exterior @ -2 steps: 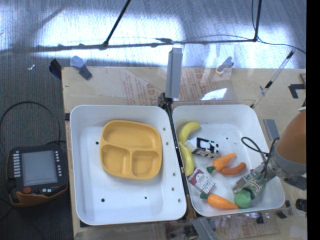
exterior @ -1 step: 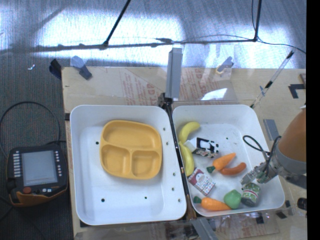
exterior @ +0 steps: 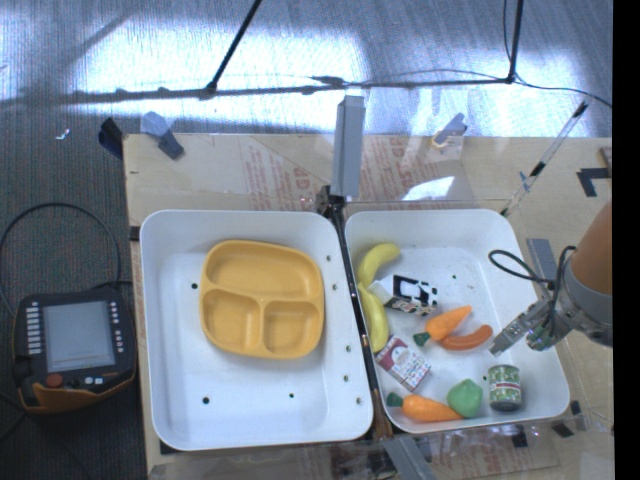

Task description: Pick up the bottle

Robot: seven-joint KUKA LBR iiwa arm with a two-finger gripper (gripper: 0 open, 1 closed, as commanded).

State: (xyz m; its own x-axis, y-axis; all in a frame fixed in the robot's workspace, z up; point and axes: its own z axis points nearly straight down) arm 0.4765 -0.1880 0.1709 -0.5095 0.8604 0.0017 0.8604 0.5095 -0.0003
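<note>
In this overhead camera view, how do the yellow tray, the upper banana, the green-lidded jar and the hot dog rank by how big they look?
Largest to smallest:
1. Yellow tray, by far the largest.
2. Upper banana.
3. Hot dog and green-lidded jar: the hot dog is longer, the jar stubbier, and they look too alike in size to rank.

Two bins are sitting side by side on the desk [exterior: 230, 173]. The left bin [exterior: 170, 368] is holding a divided tray [exterior: 263, 297] toward its back. The right bin [exterior: 500, 233] is holding two bananas [exterior: 375, 286] along its left wall, a carton [exterior: 405, 294] just right of them, a carrot [exterior: 447, 322] and a sausage [exterior: 467, 339] at the middle, and a jar [exterior: 506, 387] near the front right corner. The gripper [exterior: 524, 334] is hanging just behind the jar.
</note>
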